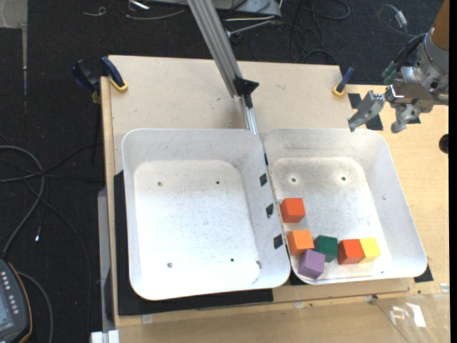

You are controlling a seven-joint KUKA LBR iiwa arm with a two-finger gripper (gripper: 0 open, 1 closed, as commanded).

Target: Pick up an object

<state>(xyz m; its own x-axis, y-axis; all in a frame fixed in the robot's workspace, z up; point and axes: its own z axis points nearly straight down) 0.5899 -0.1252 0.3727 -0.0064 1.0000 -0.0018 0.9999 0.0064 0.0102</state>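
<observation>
Several small blocks lie in the right bin [371,164]. An orange block [292,209] sits alone near the bin's left wall. Below it, along the front edge, are a second orange block [300,241], a purple block [311,263], a dark green block [326,246], a red-orange block [350,251] and a yellow block [370,248]. My gripper [383,113] hangs above the bin's far right corner, well away from the blocks. Its two fingers stand apart with nothing between them.
The left bin [143,156] lies beside the right one. A slanted metal pole [218,41] runs from the top down to the seam between the bins. Blue and yellow clamps [111,73] sit at the bench's far corners.
</observation>
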